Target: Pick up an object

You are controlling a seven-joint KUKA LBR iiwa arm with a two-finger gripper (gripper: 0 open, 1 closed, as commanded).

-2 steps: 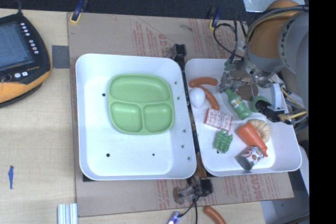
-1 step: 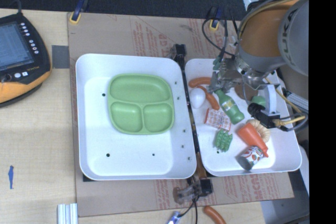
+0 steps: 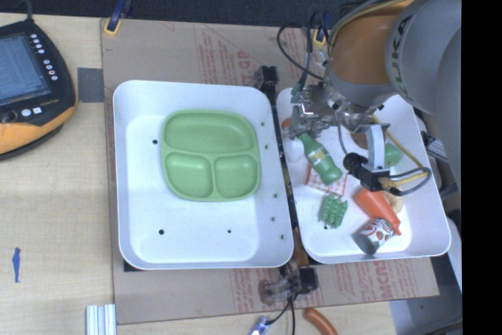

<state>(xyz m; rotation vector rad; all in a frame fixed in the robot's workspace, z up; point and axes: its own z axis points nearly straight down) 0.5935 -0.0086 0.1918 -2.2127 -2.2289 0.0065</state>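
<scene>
My gripper (image 3: 307, 120) hangs over the far left corner of the right bin (image 3: 427, 243), below the grey arm with its orange band. Just in front of it a green bottle (image 3: 321, 157) lies on its side, its pale cap pointing toward the gripper. Nothing shows between the gripper and the bottle that tells contact. Nearer the front lie a green knobbly toy (image 3: 332, 211), an orange carrot-shaped piece (image 3: 376, 204) and a small grey, red and white can (image 3: 375, 235). The arm hides the bin's far right part.
The left bin (image 3: 133, 169) holds a green divided plate (image 3: 211, 154). A ridge (image 3: 284, 184) separates the two bins. A teach pendant (image 3: 27, 86) lies on the bench at the far left. A green-and-white object (image 3: 390, 154) sits by the wrist.
</scene>
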